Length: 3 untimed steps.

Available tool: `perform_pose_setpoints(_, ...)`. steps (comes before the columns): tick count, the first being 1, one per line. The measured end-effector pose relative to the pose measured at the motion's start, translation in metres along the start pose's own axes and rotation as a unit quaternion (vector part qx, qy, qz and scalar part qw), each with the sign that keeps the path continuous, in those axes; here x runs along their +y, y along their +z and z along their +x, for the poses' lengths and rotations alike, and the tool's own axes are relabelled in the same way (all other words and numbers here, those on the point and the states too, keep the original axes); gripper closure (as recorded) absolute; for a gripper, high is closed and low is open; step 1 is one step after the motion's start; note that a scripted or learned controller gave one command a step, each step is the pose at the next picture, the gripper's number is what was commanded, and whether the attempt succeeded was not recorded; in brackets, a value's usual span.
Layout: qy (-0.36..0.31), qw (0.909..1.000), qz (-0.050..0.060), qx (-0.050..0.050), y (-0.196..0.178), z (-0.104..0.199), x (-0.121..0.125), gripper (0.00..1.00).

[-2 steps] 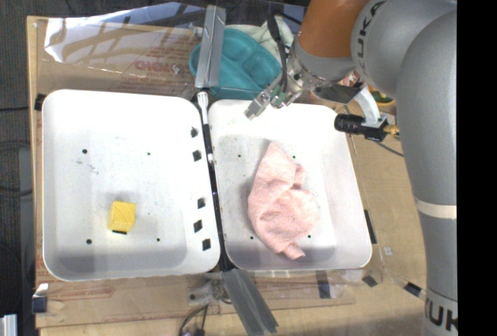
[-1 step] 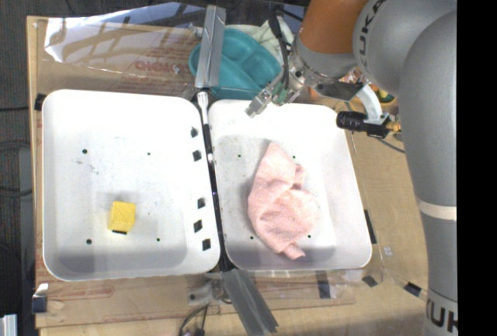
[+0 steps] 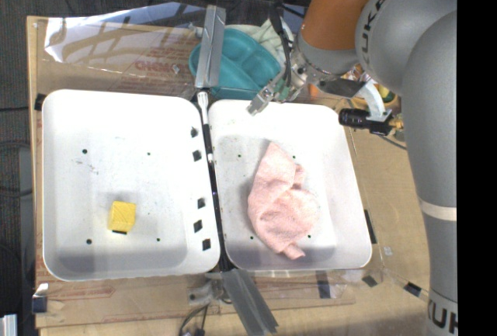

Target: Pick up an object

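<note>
**benchwatcher:** What's your feed showing? Where's the claw, and has it got anything?

**me:** I'm on the overhead cam from home. The claw (image 3: pixel 268 99) hangs over the far edge of the right bin (image 3: pixel 330 136), closer to that bin's far-left corner than the far-right one. Honestly can't tell from this angle if it's open or closed, since the tip is small and a bit blurry. I don't see anything in it. The arm (image 3: pixel 411 55) comes in from the right side, and its orange band (image 3: pixel 342 5) sits over the far edge of the surface (image 3: pixel 386 183).

**benchwatcher:** And the stuff to grab?

**me:** Two things. The pink cloth (image 3: pixel 281 202) lies crumpled in the right bin, running from about the middle down toward the near edge, a little closer to the right wall at the bottom. It's well apart from the claw. The yellow block (image 3: pixel 123 216) is in the left bin (image 3: pixel 116 133), toward the near-left corner, lying flat on the floor of the bin and clear of the walls.

**benchwatcher:** Anything else around?

**me:** A teal tray (image 3: pixel 237 67) sits on the surface just behind the bins, right where they meet, near the claw. There's also a clear plastic sheet (image 3: pixel 116 36) lying behind the left bin's far edge.
</note>
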<state>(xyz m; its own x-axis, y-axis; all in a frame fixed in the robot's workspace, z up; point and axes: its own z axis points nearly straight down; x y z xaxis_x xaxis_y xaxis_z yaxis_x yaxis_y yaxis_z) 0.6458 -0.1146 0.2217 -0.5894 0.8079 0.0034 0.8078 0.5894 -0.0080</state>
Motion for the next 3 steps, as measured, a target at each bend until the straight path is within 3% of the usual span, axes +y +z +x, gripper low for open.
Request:
perform_pose_setpoints(1, -0.002, 1.0000, 0.001, 0.001, -0.008, 0.000, 0.001, 1.00)
perform_pose_setpoints(2, 0.002, 1.0000, -0.002, 0.000, 0.024, 0.009, 0.020, 1.00)
perform_pose_setpoints(3, 0.029, 0.9996, -0.004, -0.002, -0.078, 0.013, 0.023, 1.00)
